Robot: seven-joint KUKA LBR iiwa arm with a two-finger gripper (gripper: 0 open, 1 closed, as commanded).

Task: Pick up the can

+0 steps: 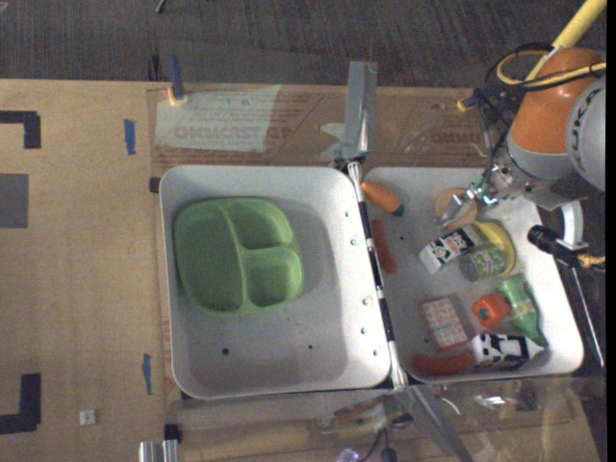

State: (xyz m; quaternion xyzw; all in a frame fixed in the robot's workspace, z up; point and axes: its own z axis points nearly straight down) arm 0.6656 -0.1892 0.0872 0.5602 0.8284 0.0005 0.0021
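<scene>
We look down on a tan bench (77, 287) marked with blue tape strips (129, 137) and black squares (13, 200), dark carpet (289, 12) beyond its far edge.

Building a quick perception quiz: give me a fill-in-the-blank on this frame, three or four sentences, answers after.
1. The green divided plate lies in the ____ bin.
2. The can lies on its side in the ____ bin, beside the black-and-white carton.
3. The yellow banana lies right against the ____.
4. The gripper hangs over the right bin's ____ edge, above the can in the picture.

Missing words: left; right; can; far
</scene>
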